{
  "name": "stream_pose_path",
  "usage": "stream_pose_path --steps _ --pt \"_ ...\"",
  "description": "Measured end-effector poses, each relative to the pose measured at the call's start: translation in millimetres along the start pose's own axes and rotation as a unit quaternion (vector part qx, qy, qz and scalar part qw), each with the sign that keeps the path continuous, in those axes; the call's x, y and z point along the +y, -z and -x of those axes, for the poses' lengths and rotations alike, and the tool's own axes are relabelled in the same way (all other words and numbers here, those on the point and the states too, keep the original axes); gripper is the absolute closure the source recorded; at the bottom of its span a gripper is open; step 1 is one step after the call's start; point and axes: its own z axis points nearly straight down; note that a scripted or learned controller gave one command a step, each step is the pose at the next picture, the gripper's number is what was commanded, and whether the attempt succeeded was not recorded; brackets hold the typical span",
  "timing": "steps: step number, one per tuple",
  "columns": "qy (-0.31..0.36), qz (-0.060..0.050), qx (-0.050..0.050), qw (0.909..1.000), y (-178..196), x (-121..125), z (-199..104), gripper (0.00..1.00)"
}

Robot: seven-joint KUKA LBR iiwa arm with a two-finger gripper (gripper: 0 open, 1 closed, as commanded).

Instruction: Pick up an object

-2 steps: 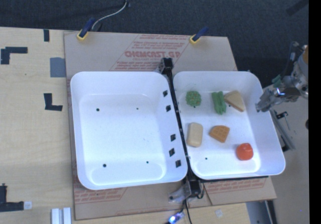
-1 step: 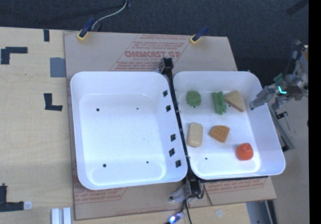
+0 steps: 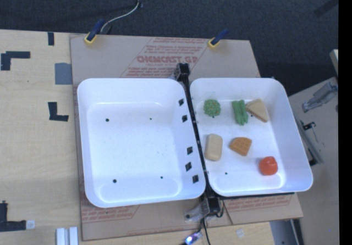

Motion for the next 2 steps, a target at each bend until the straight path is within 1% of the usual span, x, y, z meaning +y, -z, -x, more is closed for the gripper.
stream_pose_path --steps 1,2 --pt "0.000 -0.001 0.000 1.0000 102.1 -2.4 8.3 0.00" --pt "0.001 -0.005 0.002 1.0000 142.3 -1.7 4.1 0.00"
